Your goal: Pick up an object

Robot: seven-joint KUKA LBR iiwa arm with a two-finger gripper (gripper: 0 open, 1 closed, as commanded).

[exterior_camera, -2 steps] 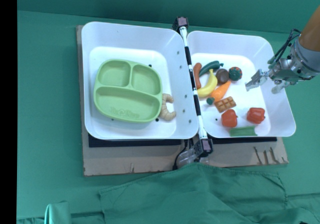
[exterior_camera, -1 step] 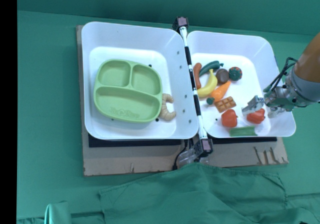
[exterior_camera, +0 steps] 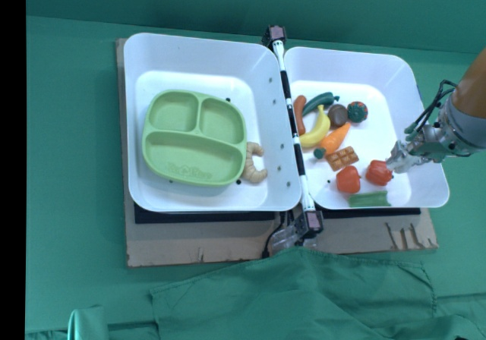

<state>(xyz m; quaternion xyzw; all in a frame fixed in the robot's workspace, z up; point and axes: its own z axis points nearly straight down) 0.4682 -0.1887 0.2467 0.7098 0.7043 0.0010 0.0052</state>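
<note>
Gripper [exterior_camera: 396,162] sits touching the red pepper [exterior_camera: 378,172] near the right bin's [exterior_camera: 427,196] front edge, can't tell its grip state; looks like light, hard, slick plastic, so pinch its middle.

Bright, even light from overhead; shadows are soft and short. The white bins [exterior_camera: 205,58] come near to glare yet keep their edges. Focus is fair, with small toys [exterior_camera: 334,137] slightly soft.

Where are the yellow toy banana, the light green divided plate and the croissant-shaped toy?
Yellow toy banana [exterior_camera: 318,130], camera view: middle of its curved body.
Light green divided plate [exterior_camera: 191,172], camera view: its front rim.
Tan croissant-shaped toy [exterior_camera: 254,164], camera view: middle of its curve.
</note>
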